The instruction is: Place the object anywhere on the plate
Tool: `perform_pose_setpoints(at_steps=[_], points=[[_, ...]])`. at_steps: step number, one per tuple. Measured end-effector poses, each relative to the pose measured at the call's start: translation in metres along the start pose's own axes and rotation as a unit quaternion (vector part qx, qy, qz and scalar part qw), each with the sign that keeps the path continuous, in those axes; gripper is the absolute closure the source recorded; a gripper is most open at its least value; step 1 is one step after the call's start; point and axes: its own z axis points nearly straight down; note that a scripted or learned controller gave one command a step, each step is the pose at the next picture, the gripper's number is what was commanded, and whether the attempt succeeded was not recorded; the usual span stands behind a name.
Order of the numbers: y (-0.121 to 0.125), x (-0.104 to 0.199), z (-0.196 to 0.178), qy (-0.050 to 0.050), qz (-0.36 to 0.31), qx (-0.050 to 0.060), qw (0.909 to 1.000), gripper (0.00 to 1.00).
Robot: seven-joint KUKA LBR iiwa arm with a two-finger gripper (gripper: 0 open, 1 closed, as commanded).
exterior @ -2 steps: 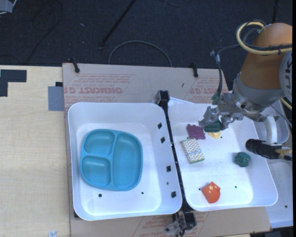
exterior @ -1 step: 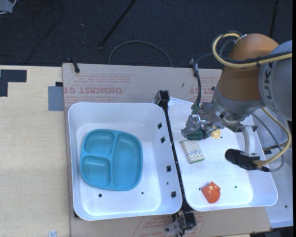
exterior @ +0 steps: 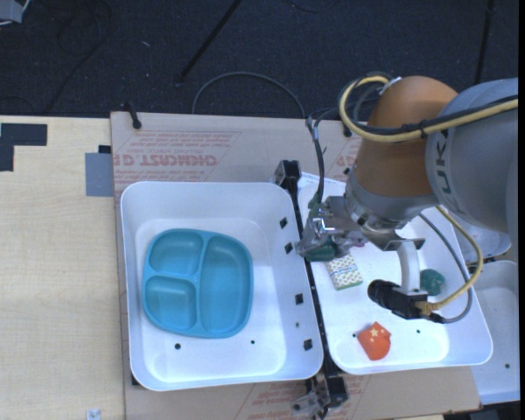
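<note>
Two white bins (exterior: 280,357) sat on a pale wooden worktop (exterior: 44,278) at mid-frame, dark carpet (exterior: 157,33) behind; the pincer (exterior: 319,248)'s grip could not be told.

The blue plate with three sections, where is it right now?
The blue plastic divided plate lies flat in the left white bin of the camera view, across the middle divider from the right white bin, where the red object sits.
</note>
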Motion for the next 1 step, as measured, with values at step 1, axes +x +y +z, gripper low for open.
perform_pose_setpoints(at_steps=[1], points=[[-0.0061,0.0466,0.0096,0.0,0.0,0.0,1.0,1.0]])
